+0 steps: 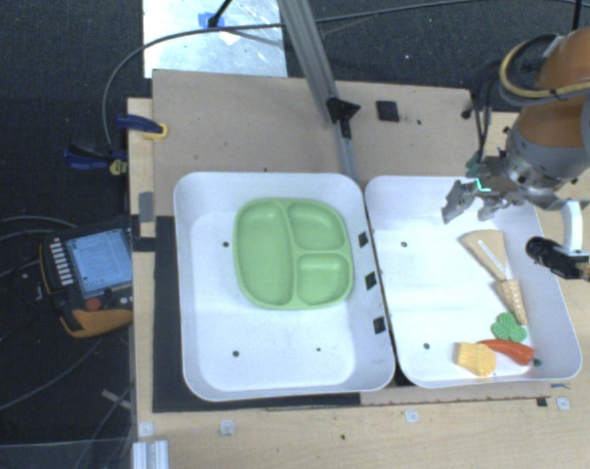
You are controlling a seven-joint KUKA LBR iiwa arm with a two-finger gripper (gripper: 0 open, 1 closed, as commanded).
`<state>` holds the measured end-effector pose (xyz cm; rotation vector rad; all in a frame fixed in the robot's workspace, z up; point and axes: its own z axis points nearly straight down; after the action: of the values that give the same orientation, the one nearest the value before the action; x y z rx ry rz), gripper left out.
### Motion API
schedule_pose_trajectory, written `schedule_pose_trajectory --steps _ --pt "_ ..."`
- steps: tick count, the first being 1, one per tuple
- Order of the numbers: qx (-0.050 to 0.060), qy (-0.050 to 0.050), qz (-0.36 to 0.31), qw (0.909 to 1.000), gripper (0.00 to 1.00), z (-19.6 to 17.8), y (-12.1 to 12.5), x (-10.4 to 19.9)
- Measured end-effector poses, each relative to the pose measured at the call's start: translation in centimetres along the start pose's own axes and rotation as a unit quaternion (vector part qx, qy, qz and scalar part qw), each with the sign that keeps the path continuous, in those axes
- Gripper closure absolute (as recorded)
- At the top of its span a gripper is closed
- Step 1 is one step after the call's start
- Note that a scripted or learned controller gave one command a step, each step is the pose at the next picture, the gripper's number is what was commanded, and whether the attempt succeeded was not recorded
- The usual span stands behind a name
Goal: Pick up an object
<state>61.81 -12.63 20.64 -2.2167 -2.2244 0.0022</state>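
Note:
My gripper (pixel 463 203) hangs over the upper part of the right bin (pixel 412 291), with nothing between its fingers. Just below and right of it lies a tan wedge-shaped piece (pixel 484 248). Further down the bin's right side lie a waffle cone (pixel 513 298), a small green piece (pixel 507 324), an orange carrot (pixel 510 349) and a yellow chunk (pixel 477 359). The gripper touches none of them.
The left bin (pixel 212 360) holds a green divided plate (pixel 293 252). A grey pole (pixel 310 47) slants across the bench behind the bins. A handheld controller (pixel 90 272) and cables lie off the bench to the left.

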Motion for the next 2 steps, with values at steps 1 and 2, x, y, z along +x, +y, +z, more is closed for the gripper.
schedule_pose_trajectory --steps 1,2 --pt "-0.002 0.0 0.0 1.0 0.0 -0.2 0.1 0.0" --pt "0.0 0.0 0.001 1.0 0.0 6.0 -0.2 0.3"
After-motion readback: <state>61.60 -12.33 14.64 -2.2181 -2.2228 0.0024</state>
